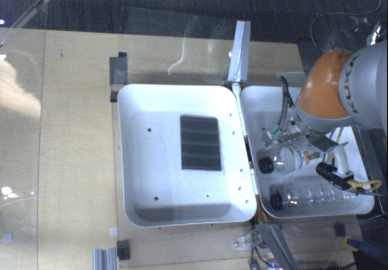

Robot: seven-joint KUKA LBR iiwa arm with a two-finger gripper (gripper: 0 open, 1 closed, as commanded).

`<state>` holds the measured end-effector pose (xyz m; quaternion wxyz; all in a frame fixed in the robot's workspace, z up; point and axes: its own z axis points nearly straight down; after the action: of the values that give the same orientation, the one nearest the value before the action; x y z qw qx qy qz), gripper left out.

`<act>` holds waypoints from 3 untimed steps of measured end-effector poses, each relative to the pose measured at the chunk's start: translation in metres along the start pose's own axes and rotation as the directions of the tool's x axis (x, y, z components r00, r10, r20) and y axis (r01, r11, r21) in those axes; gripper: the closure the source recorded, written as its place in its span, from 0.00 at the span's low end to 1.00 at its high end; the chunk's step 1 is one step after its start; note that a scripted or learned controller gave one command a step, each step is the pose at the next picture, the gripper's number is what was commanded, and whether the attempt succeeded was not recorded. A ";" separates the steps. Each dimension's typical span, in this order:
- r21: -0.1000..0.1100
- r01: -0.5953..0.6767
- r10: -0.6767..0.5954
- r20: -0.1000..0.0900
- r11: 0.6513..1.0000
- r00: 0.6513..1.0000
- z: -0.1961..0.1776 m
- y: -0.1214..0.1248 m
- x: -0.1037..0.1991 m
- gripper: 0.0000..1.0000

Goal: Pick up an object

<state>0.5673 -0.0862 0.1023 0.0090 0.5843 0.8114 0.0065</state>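
Camera view from above: the left bin (123, 141) has open floor on every side of a dark ribbed block (200, 142), which lies flat near its middle, well apart from all four rims. The right bin (257, 111) is far more crowded. A clear upper bottle (291, 161) lies on its side across the bin's middle, its black cap pointing at the rim shared with the left bin and just short of it. A clear lower bottle (315, 197) lies parallel to it along the near wall, cap also toward the shared rim, with a narrow strip of white floor between the two. The arm (327, 90) covers the bin's right half, so the only bare floor is the far left corner. The gripper (287, 136) sits just above the upper bottle's body, perhaps touching it; the crowded metal there hides whether it is open or closed. A grey bar (239, 50) stands behind the spot where the bins meet, on the wooden bench (73, 141).
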 end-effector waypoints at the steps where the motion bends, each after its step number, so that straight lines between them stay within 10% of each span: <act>1: 0.000 0.000 0.000 0.000 1.000 1.000 0.000 0.000 0.000 0.00; 3: 0.000 0.000 0.000 0.000 1.000 1.000 0.000 0.000 0.000 0.00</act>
<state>0.5673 -0.0863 0.1023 0.0089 0.5843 0.8115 0.0065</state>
